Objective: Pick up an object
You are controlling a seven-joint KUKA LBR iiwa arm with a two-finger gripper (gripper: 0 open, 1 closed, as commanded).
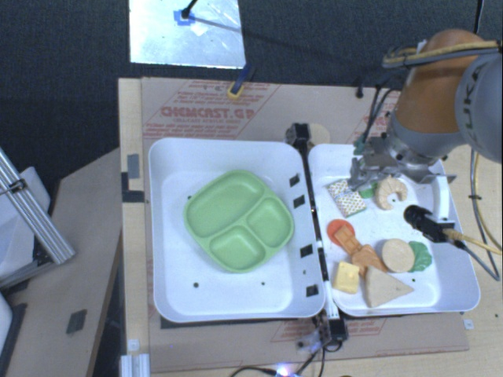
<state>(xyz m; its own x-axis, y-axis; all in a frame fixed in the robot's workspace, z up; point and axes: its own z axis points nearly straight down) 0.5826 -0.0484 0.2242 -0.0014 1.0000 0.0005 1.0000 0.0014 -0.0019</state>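
We see the gripper [366, 173] low in the right bin [464, 289], just beside the cracker [346, 198] and bagel [390, 192]. Crowding risks a glancing miss: neighbouring items could deflect the cracker sideways.

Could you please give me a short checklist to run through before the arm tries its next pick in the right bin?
1. Gripper is over the right bin, at its upper left part: ok.
2. A target sits close below it: the patterned packet lies just under the gripper: ok.
3. Whether the fingers are open: cannot tell.
4. Target has free space around it: the bitten ring biscuit lies close on its right, and the orange carrot piece lies below it: not ok.
5. Nothing is held already: cannot tell.
6. Left bin holds just the green divided plate, well away from the arm: ok.
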